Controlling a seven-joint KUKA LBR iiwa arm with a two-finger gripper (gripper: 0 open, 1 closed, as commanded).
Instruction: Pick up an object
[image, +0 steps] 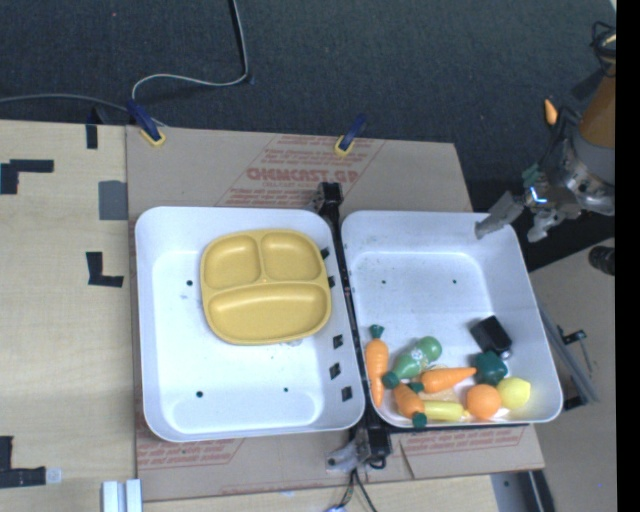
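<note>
Objects for picking, namely toy carrots (447, 378), a green vegetable (420, 353), an orange ball (482, 401), a yellow fruit (515, 392) and a small black block (491, 333), lie crowded at about 5 o'clock in the right bin (430, 260), probably because they slid to its lower corner, while the left bin (170, 300) holds a yellow divided plate (266, 284) near 12 o'clock. Both bins rest on cardboard (290, 165) clamped to a pale bench (50, 300), with dark carpet (400, 60) behind. At 3 o'clock the gripper (512, 215) hovers over the right bin's far rim with fingers spread apart and nothing between them, well apart from the pile.
</note>
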